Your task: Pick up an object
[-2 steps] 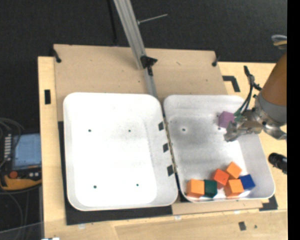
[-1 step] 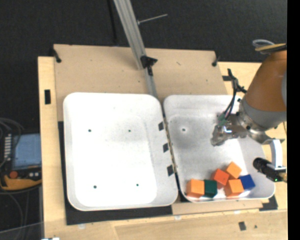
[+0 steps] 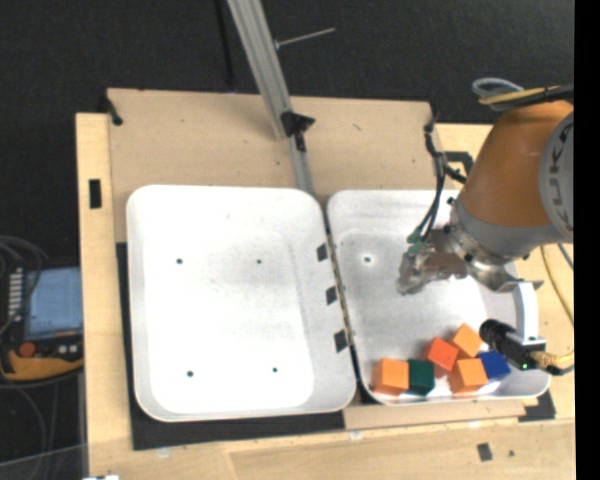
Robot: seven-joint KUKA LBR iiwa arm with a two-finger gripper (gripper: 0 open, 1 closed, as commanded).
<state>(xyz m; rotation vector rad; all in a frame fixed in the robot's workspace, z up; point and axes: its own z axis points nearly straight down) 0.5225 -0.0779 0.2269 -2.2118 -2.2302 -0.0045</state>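
The arm [image 3: 515, 183] reaches in over the right bin [image 3: 380, 258], its orange band broad above the wrist. The gripper [image 3: 417, 271] hangs low over the bin's bare middle floor — whether it is released or clenched cannot be told from this slant, and nothing shows in its grasp.

The blocks lie below and to the right of the gripper, gathered along the bin's near edge and well apart from it. Closest to the gripper is an orange block [image 3: 443, 353], with a second orange block [image 3: 467, 339] just to its right. Farther down, almost straight below the gripper, sits another orange block [image 3: 391, 375], and a green block [image 3: 421, 376] touches its right side. To the right of the green one is a fourth orange block [image 3: 469, 374], with a blue block [image 3: 494, 365] beside it — the farthest of the cluster from the gripper.

Left of the gripper, past the divide between the two, lies the left bin [image 3: 230, 298]. Above and to the left of the gripper, a grey metal rail [image 3: 265, 63] slants across the bench [image 3: 180, 138].
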